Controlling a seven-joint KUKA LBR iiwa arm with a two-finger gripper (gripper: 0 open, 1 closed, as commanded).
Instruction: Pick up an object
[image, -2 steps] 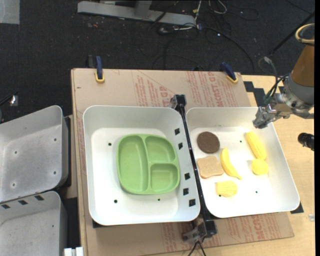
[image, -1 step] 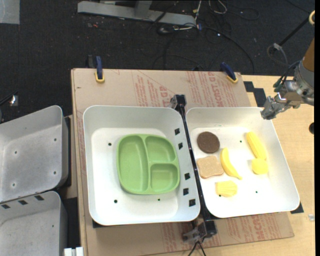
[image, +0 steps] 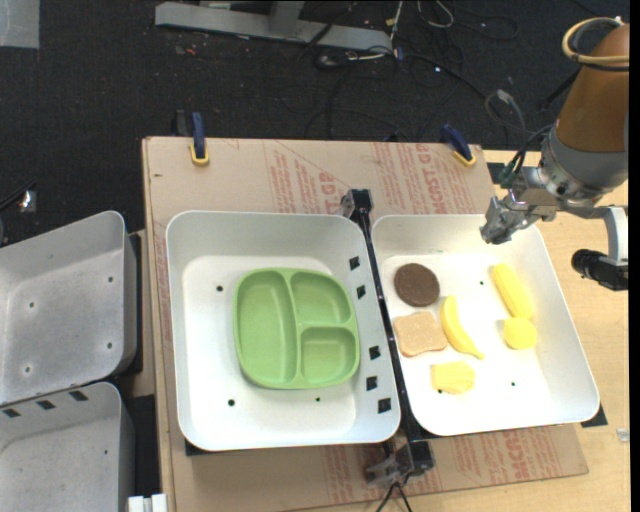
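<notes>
Yellow wedge lies well apart from end effector.

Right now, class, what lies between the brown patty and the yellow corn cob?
In the camera view, only bare white bin floor lies between the brown patty and the corn cob.

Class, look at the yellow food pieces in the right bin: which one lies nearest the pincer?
The long corn-like piece at the bin's upper right; the other yellow pieces lie lower, farther from the pincer.
</notes>
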